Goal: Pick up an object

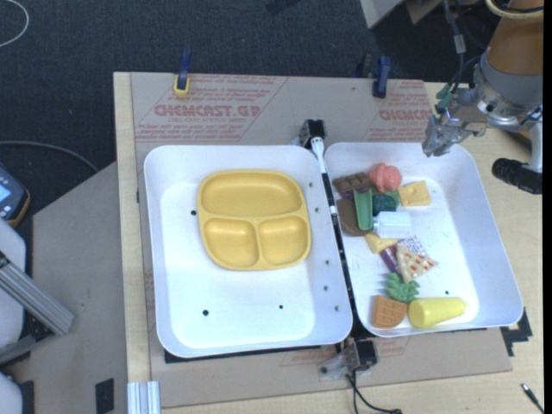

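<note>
The grey two-finger gripper (443,136) is seen poised above the far edge of the right shallow white bin (493,231); nothing is seen between its fingers, and how far apart they stand cannot be told; the height is judged a staging pose before a descent. Toy food is clustered down the bin's left half; no target is yet singled out. A likely candidate, the smooth yellow lemon-shaped plastic piece (435,310), is found at the near end, its long axis lying left to right, tip pointing right. The yellow three-compartment plastic plate (254,218) is left in the left white bin (172,257), well apart.
</note>
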Tool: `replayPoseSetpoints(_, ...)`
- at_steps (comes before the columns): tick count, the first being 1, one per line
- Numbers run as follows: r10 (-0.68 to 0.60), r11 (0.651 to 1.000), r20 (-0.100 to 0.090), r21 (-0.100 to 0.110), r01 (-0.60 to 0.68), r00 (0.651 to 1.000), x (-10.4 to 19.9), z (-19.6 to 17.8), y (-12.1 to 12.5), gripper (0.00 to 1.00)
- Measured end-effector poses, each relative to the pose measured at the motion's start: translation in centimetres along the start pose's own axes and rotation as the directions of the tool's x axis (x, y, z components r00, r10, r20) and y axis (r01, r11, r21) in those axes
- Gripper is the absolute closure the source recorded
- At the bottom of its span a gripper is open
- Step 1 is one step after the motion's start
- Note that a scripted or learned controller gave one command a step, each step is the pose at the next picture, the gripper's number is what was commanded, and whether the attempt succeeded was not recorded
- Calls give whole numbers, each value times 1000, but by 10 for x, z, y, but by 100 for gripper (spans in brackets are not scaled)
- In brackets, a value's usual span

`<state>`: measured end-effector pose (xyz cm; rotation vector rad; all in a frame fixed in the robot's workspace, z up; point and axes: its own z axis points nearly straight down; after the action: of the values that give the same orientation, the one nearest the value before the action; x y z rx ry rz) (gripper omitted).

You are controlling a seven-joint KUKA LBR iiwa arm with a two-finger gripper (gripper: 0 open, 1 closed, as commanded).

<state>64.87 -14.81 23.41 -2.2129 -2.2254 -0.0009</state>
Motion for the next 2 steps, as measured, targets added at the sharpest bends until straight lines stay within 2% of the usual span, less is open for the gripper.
replayPoseSetpoints(1, 1, 1000, 0, 2, -1, 1000, 43, 2, -10, 100)
replayPoseSetpoints(2, 2, 1000, 1, 4, -2, 1000, 96, 14, -33, 100)
